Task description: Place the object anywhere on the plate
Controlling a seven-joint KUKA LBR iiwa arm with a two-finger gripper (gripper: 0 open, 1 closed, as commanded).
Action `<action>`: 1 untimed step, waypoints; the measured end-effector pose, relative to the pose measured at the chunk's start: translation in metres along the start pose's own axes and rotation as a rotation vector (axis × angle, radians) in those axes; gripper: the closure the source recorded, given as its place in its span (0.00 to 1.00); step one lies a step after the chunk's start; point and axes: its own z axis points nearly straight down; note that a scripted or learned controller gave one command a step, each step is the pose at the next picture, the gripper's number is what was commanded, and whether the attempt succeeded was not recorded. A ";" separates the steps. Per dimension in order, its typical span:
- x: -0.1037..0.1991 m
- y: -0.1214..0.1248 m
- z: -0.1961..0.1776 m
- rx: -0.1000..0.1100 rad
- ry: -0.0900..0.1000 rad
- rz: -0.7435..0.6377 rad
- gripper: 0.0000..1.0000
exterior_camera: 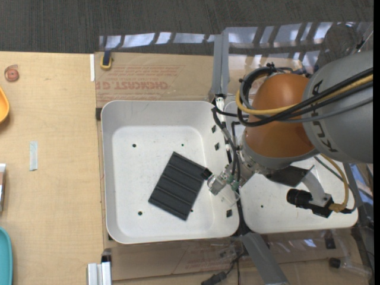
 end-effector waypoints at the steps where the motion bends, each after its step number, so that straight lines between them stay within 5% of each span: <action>1: -0.046 0.139 -0.082 -0.003 -0.004 -0.201 1.00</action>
